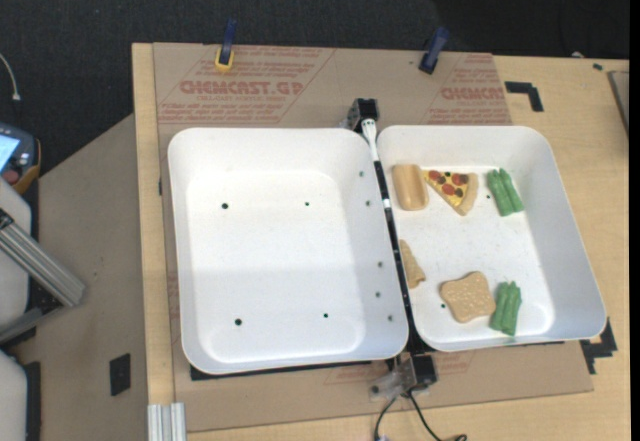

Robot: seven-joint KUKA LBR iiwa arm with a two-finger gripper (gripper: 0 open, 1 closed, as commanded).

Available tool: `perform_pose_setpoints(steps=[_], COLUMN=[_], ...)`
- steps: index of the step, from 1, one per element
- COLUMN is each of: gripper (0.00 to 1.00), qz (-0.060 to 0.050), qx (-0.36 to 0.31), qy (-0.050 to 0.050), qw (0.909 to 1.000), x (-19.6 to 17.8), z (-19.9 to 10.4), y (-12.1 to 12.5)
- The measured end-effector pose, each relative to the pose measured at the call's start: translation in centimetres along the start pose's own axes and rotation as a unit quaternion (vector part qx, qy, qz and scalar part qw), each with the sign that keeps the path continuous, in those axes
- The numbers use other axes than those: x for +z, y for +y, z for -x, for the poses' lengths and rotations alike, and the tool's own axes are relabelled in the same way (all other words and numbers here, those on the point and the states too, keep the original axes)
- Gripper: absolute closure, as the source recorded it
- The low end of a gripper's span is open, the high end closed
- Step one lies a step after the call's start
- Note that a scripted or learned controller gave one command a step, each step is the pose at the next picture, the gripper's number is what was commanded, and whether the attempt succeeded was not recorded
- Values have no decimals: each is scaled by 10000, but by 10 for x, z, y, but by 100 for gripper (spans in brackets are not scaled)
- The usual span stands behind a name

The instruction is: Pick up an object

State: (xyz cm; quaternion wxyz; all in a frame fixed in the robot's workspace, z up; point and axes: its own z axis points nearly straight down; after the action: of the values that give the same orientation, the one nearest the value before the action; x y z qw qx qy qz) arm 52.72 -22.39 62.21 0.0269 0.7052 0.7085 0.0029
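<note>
Several toy foods lie in the right bin [560,229]. A tan bread roll [407,186] rests near the bin's upper left, with a pizza slice [452,188] beside it and a green bean pod [505,192] further right. Lower down, a toast slice [467,296] lies next to a second green pod [507,308]. A small tan piece [410,265] sits against the bin's left wall.
The left bin [200,229] stands beside the right one on a brown cardboard sheet [300,79]. Blue clamps [228,42] [434,49] hold the sheet's far edge. A cable [400,414] trails off the front.
</note>
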Motion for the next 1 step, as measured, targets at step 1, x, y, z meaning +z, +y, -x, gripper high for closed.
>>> perform_pose_setpoints(steps=[1], gripper=[100], qz=[26], qx=[-5], qy=[-20], qw=[10000], x=[-11], z=[0], y=[1])
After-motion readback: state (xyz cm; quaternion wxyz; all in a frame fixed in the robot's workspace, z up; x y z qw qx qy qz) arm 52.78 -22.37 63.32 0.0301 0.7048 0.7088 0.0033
